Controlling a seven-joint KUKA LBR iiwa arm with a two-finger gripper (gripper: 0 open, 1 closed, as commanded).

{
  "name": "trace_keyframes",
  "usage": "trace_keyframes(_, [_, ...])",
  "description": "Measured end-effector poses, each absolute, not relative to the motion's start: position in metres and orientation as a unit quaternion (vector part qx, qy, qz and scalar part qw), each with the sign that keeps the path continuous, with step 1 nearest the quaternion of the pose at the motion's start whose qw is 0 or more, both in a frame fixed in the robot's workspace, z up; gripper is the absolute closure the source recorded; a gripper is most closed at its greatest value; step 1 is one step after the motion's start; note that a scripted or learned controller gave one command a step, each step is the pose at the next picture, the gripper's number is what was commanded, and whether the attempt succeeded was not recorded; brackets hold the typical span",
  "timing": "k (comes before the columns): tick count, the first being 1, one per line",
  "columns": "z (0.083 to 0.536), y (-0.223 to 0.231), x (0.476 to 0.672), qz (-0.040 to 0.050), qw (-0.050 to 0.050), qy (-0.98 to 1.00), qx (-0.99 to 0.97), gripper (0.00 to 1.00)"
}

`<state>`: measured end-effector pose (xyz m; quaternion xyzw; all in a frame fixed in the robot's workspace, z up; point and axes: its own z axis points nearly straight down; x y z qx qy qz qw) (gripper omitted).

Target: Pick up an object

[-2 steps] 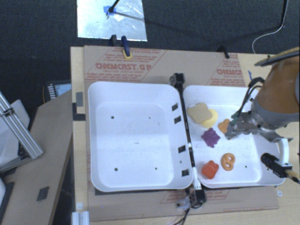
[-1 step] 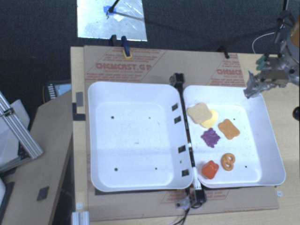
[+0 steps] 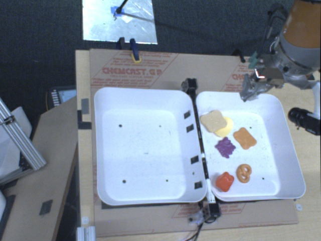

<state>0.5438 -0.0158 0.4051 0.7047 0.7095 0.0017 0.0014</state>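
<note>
The gripper (image 3: pixel 249 93) hung over the far rim of the right bin (image 3: pixel 286 134), at about twelve o'clock from the objects lying inside it. Whether it was apart or together could not be told from this slant, and nothing showed between its tips. By the look of it, the task stood at the approach step, with no object yet chosen or touched.

All the candidates lay in the right bin. A tan slice of toast (image 3: pixel 212 120) rested at the bin's eleven o'clock, overlapping a yellow piece (image 3: pixel 225 128) just beside it. An orange slice (image 3: pixel 245 138) lay near the centre, its long axis running roughly from eleven to five o'clock. A purple bunch of grapes (image 3: pixel 225 147) sat at the orange slice's eight o'clock, slightly apart. Toward six o'clock lay a small pretzel (image 3: pixel 244 173) and a red pepper (image 3: pixel 224 182), near each other.

The next move likely called for swinging toward six o'clock over one object, turning the gripper across its short side, then descending. The left bin (image 3: pixel 100 134) played no part.
</note>
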Motion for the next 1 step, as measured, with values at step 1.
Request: trace_keyframes(1, [0.4369, 0.0418, 0.5383, 0.0017, 0.001, 0.709, 0.705, 1.0])
